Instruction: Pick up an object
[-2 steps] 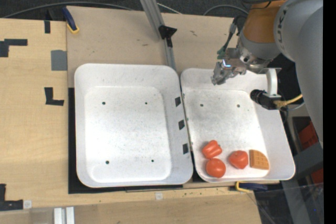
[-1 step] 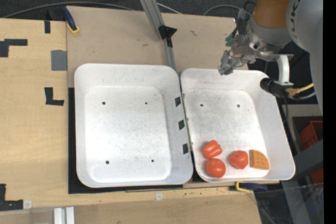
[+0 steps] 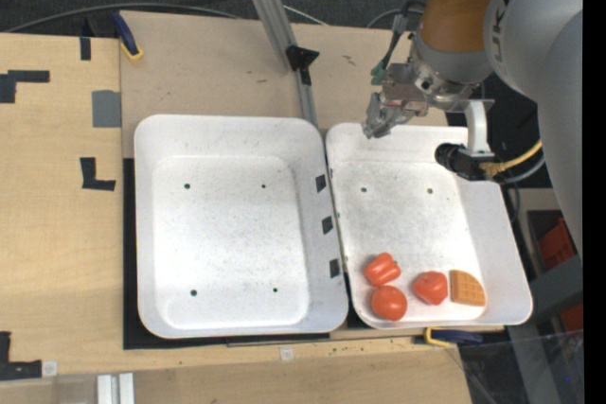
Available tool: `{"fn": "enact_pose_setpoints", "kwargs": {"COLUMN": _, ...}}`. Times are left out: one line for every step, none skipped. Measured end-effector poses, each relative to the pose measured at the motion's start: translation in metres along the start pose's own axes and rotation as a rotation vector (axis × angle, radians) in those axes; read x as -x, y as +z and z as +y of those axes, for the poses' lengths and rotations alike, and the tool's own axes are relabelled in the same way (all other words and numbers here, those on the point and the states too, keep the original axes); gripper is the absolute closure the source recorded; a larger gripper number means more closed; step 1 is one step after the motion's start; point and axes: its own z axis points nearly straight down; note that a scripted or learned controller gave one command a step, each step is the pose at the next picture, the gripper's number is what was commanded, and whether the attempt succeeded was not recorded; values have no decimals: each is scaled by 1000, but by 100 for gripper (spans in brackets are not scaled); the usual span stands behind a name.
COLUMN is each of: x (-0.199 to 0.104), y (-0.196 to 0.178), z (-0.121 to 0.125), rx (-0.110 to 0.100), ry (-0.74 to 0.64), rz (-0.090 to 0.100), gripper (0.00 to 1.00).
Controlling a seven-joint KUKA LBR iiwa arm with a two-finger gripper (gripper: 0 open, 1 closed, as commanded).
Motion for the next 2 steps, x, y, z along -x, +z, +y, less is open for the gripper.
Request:
{"fn": "enact_pose_setpoints", "kwargs": {"x": -46, "y": 6, "z": -14, "rx": -3, "ry": 1, "rz": -1, "gripper": 100}}
{"fn": "enact_pose_setpoints", "kwargs": {"x": -99, "y": 3, "z": -22, "rx": -1, "ry": 0, "rz": -1, "gripper": 100}}
